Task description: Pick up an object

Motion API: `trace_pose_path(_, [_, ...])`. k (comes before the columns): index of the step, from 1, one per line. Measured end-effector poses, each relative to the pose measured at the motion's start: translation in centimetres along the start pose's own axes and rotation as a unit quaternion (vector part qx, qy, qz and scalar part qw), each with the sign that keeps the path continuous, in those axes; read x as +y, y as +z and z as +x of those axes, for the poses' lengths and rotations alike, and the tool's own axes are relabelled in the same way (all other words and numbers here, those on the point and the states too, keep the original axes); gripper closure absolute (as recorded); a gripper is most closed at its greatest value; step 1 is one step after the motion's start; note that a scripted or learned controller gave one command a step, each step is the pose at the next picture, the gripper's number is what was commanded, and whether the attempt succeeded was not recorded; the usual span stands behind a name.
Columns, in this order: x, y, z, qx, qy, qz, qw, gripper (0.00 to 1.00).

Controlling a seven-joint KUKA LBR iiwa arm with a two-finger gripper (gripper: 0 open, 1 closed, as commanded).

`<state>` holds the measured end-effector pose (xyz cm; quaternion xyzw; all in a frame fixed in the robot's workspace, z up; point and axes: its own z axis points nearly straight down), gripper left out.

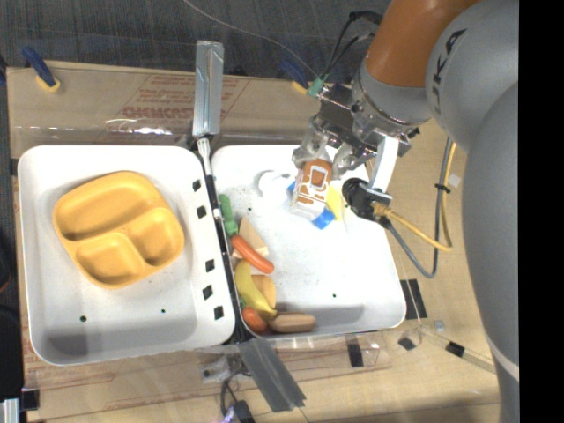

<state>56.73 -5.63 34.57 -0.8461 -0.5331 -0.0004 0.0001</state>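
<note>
Over the right bin (pixel 370 263), near its far rim, hangs the tool (pixel 324 159) on the end of the grey arm (pixel 458 69), which carries an orange band (pixel 410 25) above the wrist. Directly under the tool sits a small orange-and-white carton (pixel 312 188), tilted, its top reaching up between the two fingers — they look closed onto it, with little gap left on either side, though whether the carton is clear of the bin floor I cannot tell. Touching the carton on the side toward the arm: a yellow piece (pixel 335 203) and a small blue piece (pixel 322 220), both just below the tool.

Well away from the tool, along the right bin's inner wall by the divider, lies a heap of toy food — a green piece (pixel 226 213), an orange carrot-like piece (pixel 252 255), a yellow banana-like piece (pixel 249 287), a brown sausage-like piece (pixel 292 322) at the near end. They lie packed against each other.

Farther still from the tool, in the left bin (pixel 53 324), rests a yellow divided tray (pixel 119 227) with three compartments, set at a slant.

Yellow cable (pixel 421 241) loops from the wrist down over the counter (pixel 441 342) on the arm's side of the right bin.
</note>
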Motion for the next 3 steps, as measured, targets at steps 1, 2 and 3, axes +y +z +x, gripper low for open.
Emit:
trace_pose_path(1, [-6.4, -1.9, -6.0, -0.001, 0.159, 0.002, 0.9872, 1.00])
trace_pose_path(2, [-5.7, 2.0, -9.1, -0.001, -0.012, 0.003, 0.9999, 1.00])
trace_pose_path(3, [-5.6, 9.7, -9.3, -0.001, -0.094, 0.003, 0.9955, 1.00])
